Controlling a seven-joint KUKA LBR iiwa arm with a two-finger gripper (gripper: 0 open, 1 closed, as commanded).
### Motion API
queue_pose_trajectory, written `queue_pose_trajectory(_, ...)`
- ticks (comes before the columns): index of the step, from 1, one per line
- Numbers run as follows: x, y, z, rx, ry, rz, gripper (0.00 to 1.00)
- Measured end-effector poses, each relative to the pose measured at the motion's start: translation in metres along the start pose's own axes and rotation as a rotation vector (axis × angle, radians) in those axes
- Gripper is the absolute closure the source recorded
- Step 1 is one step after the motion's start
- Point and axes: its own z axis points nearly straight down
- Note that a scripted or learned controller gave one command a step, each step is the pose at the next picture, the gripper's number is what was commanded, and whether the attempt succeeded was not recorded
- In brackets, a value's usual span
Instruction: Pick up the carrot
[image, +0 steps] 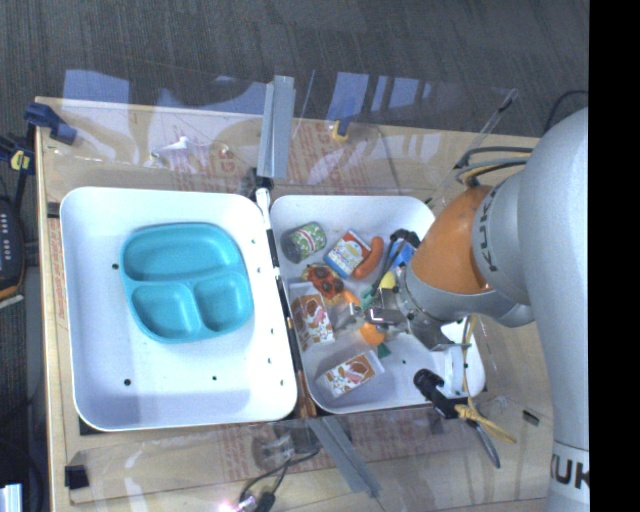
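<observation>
The fingers (378, 312), open or closed I cannot tell, hang just above the carrot (372, 336) amid packets (348, 374); best centre on it, then lift straight up.

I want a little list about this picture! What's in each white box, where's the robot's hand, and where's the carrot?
left bin: holds a blue tray with three compartments
right bin: holds a jumble of toy food and packets, among them a green can and a sausage
carrot: small orange piece near the middle of the right bin
arm: reaches in from the right, over the right bin
hand: low in the right bin, right by the carrot
carrot held: cannot tell
</observation>
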Motion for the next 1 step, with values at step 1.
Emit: queue_pose_trajectory(1,0.0003,0.0002,-0.0097,0.002,0.001,-0.003,1.0)
